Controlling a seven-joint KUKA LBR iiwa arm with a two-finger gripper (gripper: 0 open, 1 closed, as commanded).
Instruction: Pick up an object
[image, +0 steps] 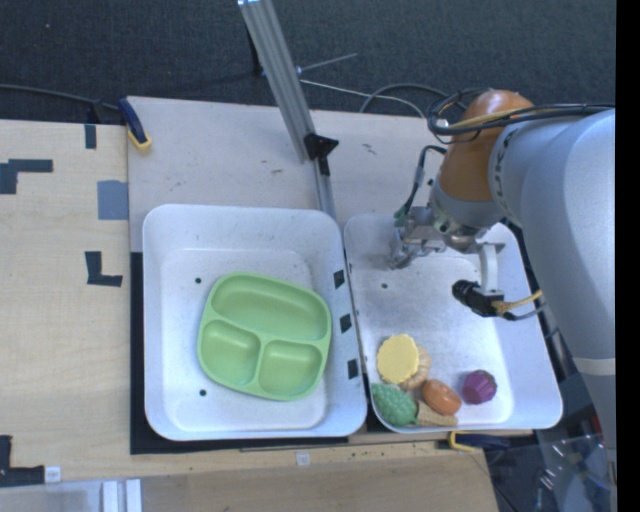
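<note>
gripper (402, 250) hovering over right bin (440, 315) far end, finger state unclear | toy foods (425, 385) clustering at near edge, well apart | green tray (265, 335) sitting in left bin (180, 300)

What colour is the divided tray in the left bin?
Light green tray, clearest in the camera view.

The arm (570, 200) is a thick, smooth grey casing with rounded edges. An orange band (478, 150) wraps it just above the wrist, its top rounded and glossy. Thin black cables (470, 118) loop over the orange part and run back along the grey shell. Below the band sits the small metallic end effector (403, 250), grey and silver. Beside it hangs a white bracket carrying a black fitting (478, 297) with a yellow-tinted wire.
</note>
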